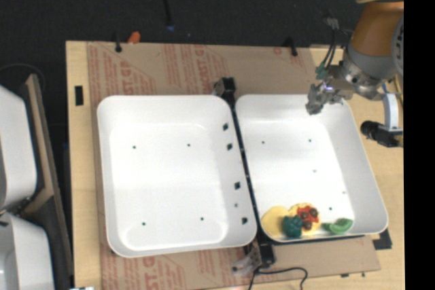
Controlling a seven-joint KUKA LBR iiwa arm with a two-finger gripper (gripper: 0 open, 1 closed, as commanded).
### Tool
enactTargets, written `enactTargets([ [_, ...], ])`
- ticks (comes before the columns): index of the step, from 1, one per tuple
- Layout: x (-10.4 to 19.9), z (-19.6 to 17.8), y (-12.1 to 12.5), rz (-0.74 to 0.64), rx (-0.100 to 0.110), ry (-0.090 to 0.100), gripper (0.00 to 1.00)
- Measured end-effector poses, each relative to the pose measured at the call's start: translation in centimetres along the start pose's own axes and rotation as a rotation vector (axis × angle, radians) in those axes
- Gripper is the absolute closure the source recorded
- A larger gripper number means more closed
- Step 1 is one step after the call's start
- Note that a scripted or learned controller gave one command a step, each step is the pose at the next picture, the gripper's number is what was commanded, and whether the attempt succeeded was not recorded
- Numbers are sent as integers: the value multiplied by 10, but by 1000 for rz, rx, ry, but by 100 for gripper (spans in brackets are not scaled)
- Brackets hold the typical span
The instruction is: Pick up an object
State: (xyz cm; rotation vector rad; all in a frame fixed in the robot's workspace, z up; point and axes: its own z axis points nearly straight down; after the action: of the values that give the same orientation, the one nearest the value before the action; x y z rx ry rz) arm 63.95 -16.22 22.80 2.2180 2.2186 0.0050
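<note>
Tool hung over the right bin's far edge; I could not tell its state. Little toys sat piled in the near corner, probably slid there, well apart.

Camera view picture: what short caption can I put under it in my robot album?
The robot's pincer hangs over the far edge of the right bin, far from the little toys piled in its near corner.

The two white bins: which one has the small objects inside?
The right bin; a cluster of small coloured objects lies in its near corner, far from the gripper.
</note>
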Motion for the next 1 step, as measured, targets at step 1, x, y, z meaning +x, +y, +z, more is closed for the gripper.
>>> enactTargets([
  [1, -1, -11, 0, 0, 4, 1, 100],
])
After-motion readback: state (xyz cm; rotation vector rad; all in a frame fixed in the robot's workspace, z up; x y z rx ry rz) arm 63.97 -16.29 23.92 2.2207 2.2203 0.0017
